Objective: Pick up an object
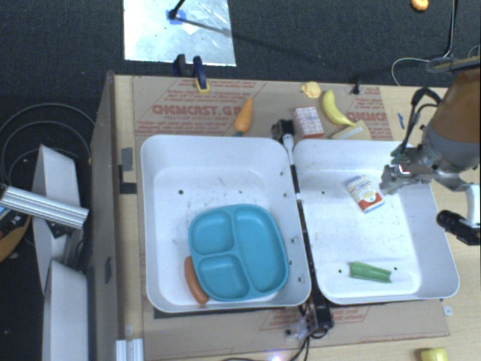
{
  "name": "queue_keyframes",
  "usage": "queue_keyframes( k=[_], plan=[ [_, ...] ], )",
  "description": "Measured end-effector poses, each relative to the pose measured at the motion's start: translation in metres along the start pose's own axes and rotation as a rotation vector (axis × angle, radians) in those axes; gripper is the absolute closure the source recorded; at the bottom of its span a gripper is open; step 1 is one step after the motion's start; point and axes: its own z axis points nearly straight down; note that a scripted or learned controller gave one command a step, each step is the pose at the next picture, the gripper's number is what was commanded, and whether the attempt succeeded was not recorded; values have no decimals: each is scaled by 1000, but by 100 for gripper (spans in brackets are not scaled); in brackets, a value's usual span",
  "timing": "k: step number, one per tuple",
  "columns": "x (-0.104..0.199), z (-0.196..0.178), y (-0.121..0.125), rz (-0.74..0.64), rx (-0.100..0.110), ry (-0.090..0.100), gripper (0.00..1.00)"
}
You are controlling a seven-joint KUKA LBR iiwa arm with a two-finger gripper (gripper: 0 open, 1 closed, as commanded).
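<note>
The claw (394, 176) hangs over the right bin (421, 280), near its far right side, at the end of the grey arm that comes in from the right. Whether it is open or closed I cannot tell; the tip is too small and dark against the wrist to read.

The nearest thing is the carton (364, 192), a small white box with red and blue print. It lies on the bin floor just beside the claw, to its left and slightly nearer the camera. The two look close to touching, but nothing shows the carton between the claw's sides, so I judge it not gripped. Its long axis runs at a slant, from upper left to lower right in the view, pointing roughly toward the claw's near side.

The green piece (370, 272) lies well apart from the claw, toward the front of the same bin, with its long axis almost parallel to the bin's front edge.

The blue tray (237, 251) and the sausage (195, 280) sit far to the claw's left, in the other bin.

Judging from this, the carton is the likely target: a short shift left and toward the camera, then a drop, with the claw turned to close across the carton's short side.
</note>
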Motion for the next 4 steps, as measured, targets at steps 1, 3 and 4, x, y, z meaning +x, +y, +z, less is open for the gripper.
queue_keyframes(
  k=[1, 3, 4],
  plan=[
    [-11, 36, 12, 3, 4, -1, 100],
    [-4, 54, 12, 2, 3, -2, 100],
    [-18, 85, -10, 5, 6, -1, 100]
  ],
)
